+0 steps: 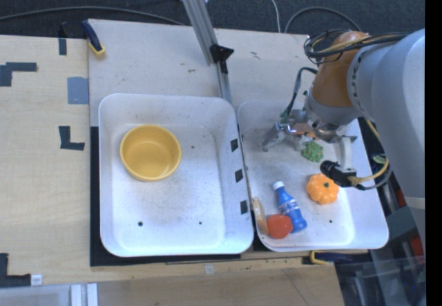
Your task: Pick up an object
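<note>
The claw (275,137) hangs low over the upper part of the right bin (366,232), its metal fingers (269,141) reaching toward 8 o'clock with nothing between them; whether they stand apart or together I cannot tell from this angle. The grey arm (387,83) with its orange band (335,77) comes in from 3 o'clock.

Just at 4 o'clock from the claw lies a small green toy (313,153) (bumpy, perhaps a vegetable), close under the wrist. Farther toward 5 o'clock sits an orange pumpkin (322,189), touched by a black cable. At 6 o'clock from the claw, near the bin's lower edge, a blue bottle (290,206) with a white cap lies tilted, touching a red ball (279,226), and a tan stick-like piece (259,213) lies beside them against the bin's left wall.

At 9 o'clock, the left bin (110,228) holds a yellow bowl (150,152), upright, in its upper left part.
</note>
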Motion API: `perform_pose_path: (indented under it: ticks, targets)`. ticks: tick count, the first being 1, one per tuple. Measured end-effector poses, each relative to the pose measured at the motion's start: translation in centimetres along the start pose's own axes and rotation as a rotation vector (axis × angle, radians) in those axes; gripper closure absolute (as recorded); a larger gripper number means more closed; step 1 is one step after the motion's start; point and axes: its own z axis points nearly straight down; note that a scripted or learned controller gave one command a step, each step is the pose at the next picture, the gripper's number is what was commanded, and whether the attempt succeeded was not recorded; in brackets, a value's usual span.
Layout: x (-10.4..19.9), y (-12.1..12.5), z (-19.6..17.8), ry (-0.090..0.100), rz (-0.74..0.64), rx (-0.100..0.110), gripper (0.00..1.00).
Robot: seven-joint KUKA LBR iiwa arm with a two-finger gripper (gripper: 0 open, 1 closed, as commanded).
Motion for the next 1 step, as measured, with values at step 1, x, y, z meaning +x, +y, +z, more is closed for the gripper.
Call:
perform_pose_path:
  ticks: [1]
  targets:
    - [0.07,0.0,-1.04,0.001,-0.001,0.0,1.0]
